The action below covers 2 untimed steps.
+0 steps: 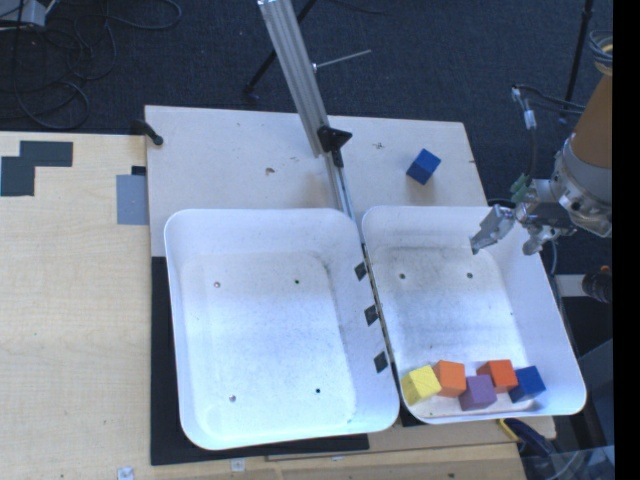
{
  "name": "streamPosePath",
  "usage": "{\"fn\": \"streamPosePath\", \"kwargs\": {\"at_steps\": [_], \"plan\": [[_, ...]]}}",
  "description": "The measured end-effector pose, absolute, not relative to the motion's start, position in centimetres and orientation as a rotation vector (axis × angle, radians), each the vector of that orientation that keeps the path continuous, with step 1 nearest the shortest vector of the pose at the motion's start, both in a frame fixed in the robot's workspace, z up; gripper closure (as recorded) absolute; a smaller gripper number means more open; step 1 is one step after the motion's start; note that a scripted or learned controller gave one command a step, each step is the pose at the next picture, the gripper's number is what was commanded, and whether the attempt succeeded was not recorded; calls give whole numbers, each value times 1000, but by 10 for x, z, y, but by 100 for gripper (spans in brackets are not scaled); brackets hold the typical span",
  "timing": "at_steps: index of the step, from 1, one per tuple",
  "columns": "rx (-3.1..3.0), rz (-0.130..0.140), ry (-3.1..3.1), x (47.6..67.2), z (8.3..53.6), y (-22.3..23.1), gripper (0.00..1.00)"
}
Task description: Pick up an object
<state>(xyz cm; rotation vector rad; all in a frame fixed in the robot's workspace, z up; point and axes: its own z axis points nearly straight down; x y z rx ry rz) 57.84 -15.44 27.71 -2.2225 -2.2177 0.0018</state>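
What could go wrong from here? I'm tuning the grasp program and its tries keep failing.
1. The blocks, yellow, orange, purple, second orange and blue, crowd together against the right bin's near wall, leaving little finger room.
2. The gripper is near the far rim, so the descent might clip it.
3. The stray blue cube lies outside both bins.

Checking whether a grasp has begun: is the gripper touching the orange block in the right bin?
Apart. The camera view shows the gripper at the right bin's upper edge, with bare bin floor between it and the orange block near the bottom.
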Motion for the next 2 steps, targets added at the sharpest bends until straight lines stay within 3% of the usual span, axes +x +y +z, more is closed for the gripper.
{"fn": "streamPosePath", "kwargs": {"at_steps": [1,2], "plan": [[-2213,7,-2218,643,154,-128,0],[-2223,9,-2214,617,128,-178,0]]}}
